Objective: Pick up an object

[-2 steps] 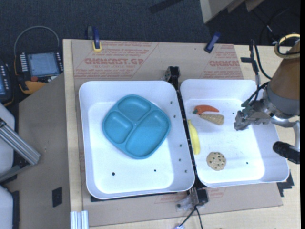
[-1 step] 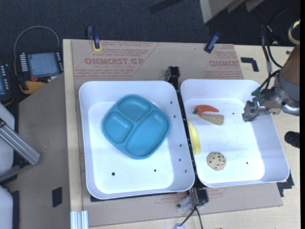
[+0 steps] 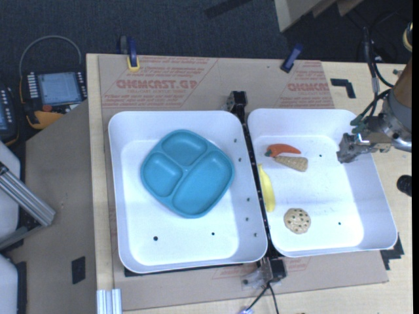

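In the camera view, the right bin [image 3: 366, 195] holds four small toy foods. A carrot [image 3: 283, 150] and a tan cone [image 3: 292, 163] lie touching near the bin's far left; a banana [image 3: 266, 188] hugs the left wall; a speckled cookie [image 3: 297, 220] sits apart, nearer the front. All look like light, stiff plastic, likely slick. The cookie, lying clear of its neighbours, seems the easiest to take across its round edge. The gripper [image 3: 347, 150] hovers at the bin's right side, well apart from them, with nothing visibly in it; its opening cannot be told. The left bin [image 3: 131, 241] carries a blue divided plate [image 3: 188, 182].
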Controlling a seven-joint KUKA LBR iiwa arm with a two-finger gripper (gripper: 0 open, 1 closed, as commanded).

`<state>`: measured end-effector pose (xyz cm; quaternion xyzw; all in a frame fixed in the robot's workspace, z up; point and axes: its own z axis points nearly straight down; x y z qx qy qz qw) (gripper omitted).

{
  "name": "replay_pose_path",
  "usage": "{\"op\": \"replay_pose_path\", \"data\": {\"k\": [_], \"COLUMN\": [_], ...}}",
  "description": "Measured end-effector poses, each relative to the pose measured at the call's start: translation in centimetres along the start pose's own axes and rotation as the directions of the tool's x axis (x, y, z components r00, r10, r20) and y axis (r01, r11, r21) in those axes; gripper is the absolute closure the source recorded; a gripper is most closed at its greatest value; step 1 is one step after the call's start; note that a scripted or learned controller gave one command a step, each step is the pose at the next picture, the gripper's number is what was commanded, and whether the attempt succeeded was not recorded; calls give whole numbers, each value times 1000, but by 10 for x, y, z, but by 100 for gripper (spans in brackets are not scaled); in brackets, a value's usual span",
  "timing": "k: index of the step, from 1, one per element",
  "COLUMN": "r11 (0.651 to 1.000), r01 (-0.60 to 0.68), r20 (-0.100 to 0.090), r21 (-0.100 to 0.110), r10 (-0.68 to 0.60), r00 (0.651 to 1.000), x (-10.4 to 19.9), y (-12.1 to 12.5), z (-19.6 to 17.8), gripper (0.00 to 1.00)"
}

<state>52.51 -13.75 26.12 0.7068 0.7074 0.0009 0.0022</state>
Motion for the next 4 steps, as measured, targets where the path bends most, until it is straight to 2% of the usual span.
{"op": "replay_pose_path", "data": {"k": [2, 3, 4], "r11": [1000, 1000, 1000], "r01": [6, 6, 4], "r20": [-4, -5, -4], "r21": [6, 10, 8], "r10": [-6, -6, -4], "r00": [1000, 1000, 1000], "x": [104, 160, 212], "y": [0, 5, -2], "z": [-3, 19, 19], "gripper": [100, 100, 100]}}
